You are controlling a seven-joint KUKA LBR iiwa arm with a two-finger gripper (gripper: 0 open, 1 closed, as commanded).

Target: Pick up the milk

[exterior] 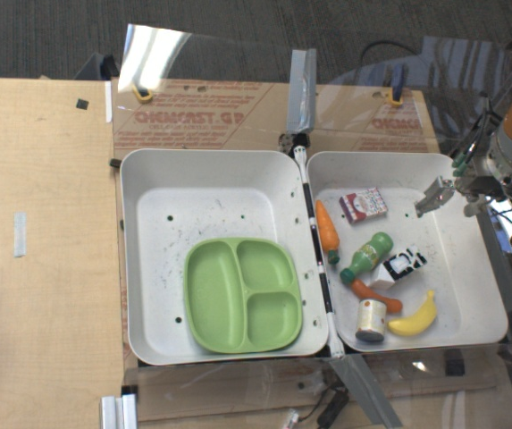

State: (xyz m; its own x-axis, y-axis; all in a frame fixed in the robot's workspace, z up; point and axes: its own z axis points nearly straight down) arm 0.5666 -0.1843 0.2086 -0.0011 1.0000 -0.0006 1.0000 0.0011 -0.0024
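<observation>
We see the gripper [449, 195] hanging over the right bin [470, 329], at its far right side, with nothing between its fingers; they look spread apart. The milk [406, 264], a small black-and-white carton, lies in the middle of that bin, well apart from the gripper and just right of a green bottle [368, 256]. A banana [415, 318] lies nearer. The left bin [148, 239] holds a green divided plate [243, 295].
</observation>
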